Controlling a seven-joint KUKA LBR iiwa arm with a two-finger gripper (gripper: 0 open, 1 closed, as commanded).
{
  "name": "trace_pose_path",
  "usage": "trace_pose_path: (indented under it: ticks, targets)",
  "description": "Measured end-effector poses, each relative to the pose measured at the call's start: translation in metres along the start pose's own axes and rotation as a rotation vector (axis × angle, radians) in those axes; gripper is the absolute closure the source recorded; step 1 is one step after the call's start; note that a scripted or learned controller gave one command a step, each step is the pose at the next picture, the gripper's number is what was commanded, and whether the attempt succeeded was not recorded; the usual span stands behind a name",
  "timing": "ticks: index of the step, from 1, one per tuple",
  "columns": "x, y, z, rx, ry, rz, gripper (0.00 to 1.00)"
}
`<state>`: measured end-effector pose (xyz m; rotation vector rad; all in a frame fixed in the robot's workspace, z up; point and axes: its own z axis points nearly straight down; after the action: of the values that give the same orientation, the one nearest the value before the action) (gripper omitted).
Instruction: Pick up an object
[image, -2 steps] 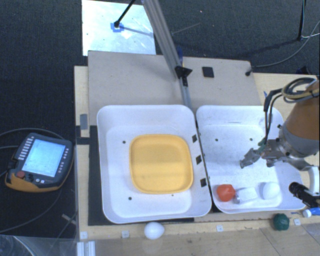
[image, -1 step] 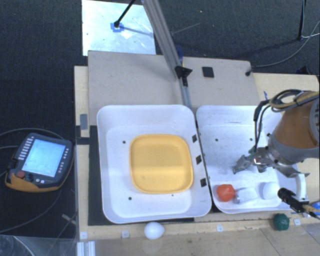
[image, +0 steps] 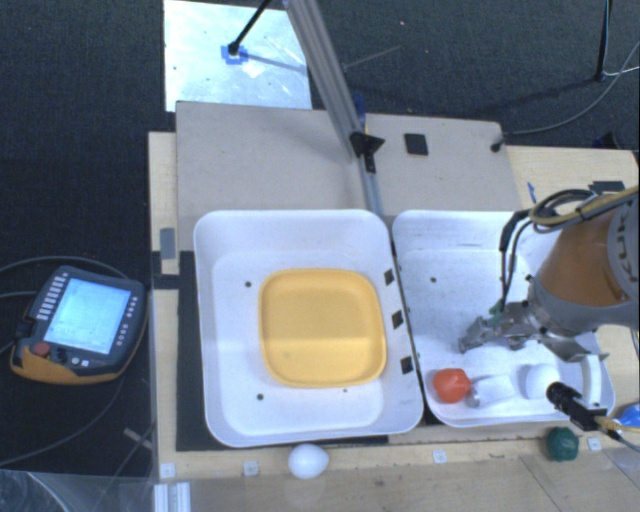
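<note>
Jaws' state impossible to tell on gripper (image: 487, 333), poised in right bin (image: 440, 245) just at twelve o'clock of orange ball (image: 451, 384), likely lined up for grabbing it near the front wall.

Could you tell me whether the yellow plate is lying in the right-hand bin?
No, the yellow plate lies flat in the left bin, while the right bin holds a red object.

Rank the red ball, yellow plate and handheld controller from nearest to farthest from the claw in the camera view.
Measured from the claw:
1. Red ball, same right-hand bin, just below it.
2. Yellow plate, in the left-hand bin.
3. Handheld controller, off the bench, far left.
</note>
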<state>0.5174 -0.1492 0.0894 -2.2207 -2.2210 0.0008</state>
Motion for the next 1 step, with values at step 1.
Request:
trace_pose_path:
  ticks: [1]
  targets:
    - [-0.0002, 0.0006, -0.0114, -0.002, -0.001, 0.0, 1.0]
